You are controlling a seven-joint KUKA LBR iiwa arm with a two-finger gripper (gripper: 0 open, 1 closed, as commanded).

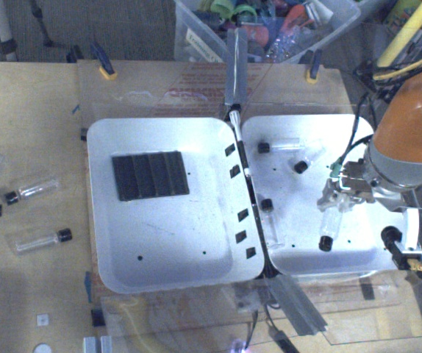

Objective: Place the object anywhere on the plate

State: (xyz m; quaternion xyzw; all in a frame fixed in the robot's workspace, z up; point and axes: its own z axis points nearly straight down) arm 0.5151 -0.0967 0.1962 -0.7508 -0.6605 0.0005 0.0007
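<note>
A flat black ribbed plate lies in the left white bin, toward its back left. In the right bin are several clear vials with black caps. One vial reaches from directly under my gripper toward the front, cap end nearest the bin's front wall. The gripper's upper end covers the vial's top, so I cannot make out whether the vial is held or just lies on the bin floor. The gripper is well to the right of the plate, across the divider between the bins.
Other vials lie in the right bin at the back, beside it, and by the divider. More vials lie on the bench left of the bins. A clear box of toys stands behind.
</note>
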